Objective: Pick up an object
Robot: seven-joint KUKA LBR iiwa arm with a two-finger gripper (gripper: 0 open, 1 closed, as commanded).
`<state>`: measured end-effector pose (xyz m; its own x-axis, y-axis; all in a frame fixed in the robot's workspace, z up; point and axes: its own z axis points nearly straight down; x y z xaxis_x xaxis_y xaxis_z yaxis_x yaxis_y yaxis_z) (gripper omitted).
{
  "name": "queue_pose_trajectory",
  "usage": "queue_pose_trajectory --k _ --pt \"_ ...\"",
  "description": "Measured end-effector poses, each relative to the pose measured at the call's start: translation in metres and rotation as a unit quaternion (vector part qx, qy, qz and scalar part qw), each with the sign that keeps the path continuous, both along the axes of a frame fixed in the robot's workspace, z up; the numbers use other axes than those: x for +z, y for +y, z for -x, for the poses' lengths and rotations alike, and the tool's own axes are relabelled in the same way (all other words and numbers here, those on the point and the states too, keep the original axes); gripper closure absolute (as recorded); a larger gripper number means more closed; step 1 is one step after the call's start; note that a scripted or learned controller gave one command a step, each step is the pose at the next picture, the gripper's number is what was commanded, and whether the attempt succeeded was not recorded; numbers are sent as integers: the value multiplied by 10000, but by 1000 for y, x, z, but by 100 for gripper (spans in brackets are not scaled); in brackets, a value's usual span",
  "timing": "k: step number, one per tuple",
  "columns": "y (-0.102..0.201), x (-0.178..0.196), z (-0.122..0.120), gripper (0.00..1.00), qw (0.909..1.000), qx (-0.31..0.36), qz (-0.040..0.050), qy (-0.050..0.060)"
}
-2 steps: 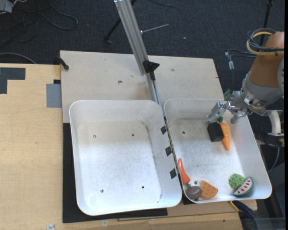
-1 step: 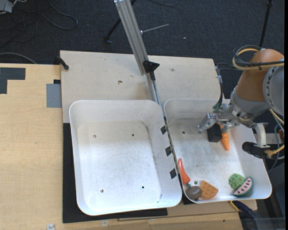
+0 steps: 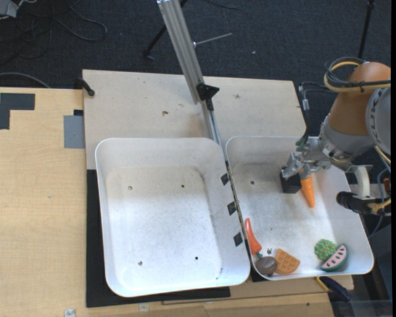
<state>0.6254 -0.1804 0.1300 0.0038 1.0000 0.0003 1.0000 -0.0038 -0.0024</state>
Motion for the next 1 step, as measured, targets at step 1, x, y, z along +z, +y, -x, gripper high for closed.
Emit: queue_pose_trajectory --k 1 --pt "0 47 8 100 10000 -12 5 -24"
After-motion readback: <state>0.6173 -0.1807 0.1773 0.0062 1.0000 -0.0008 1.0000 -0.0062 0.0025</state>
